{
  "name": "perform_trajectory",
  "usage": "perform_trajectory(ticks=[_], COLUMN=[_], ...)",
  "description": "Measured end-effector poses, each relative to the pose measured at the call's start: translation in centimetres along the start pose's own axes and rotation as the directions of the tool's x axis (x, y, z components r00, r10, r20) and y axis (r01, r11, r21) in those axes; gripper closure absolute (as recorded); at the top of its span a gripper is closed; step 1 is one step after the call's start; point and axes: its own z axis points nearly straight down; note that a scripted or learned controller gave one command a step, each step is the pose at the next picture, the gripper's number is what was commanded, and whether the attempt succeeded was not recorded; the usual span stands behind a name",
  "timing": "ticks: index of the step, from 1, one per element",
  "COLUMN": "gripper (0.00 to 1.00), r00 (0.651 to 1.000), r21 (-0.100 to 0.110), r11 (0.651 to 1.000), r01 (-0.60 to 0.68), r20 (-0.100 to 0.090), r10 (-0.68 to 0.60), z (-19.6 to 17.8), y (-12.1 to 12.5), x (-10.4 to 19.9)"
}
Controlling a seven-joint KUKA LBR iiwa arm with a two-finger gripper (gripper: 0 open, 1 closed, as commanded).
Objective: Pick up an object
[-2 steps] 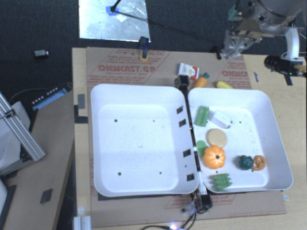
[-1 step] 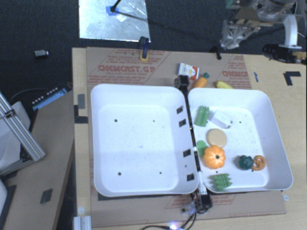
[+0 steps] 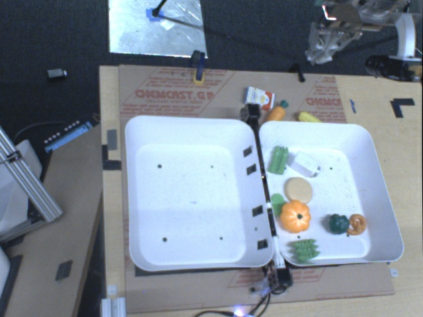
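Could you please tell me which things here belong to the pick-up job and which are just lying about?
Job: gripper; right bin holding orange pumpkin, round biscuit, green block, pretzel.

Lying about: carrot, banana, metal sheet.

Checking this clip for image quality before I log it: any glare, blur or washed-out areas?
Camera view: the shiny metal sheet on the dark floor throws glare; the white right-hand bin is bright, so the white block inside nearly blends in; the gripper at top right looks soft and smeared; the orange pumpkin-shaped toy reads clearly.
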Motion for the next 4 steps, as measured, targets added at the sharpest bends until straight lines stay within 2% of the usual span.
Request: perform_trajectory(ticks=[2, 3, 4], gripper=[1.00, 1.00, 1.00], r00=[1.000, 1.000, 1.000], r21=[-0.005, 0.001, 0.019], r11=[1.000, 1.000, 1.000], r01=[0.000, 0.002, 0.002], r20=[-0.001, -0.003, -0.001], r10=[0.000, -0.002, -0.002], z=[-9.1, -8.9, 9.1], y=[-0.9, -7.5, -8.0], x=[-1.0, 1.2, 3.9])
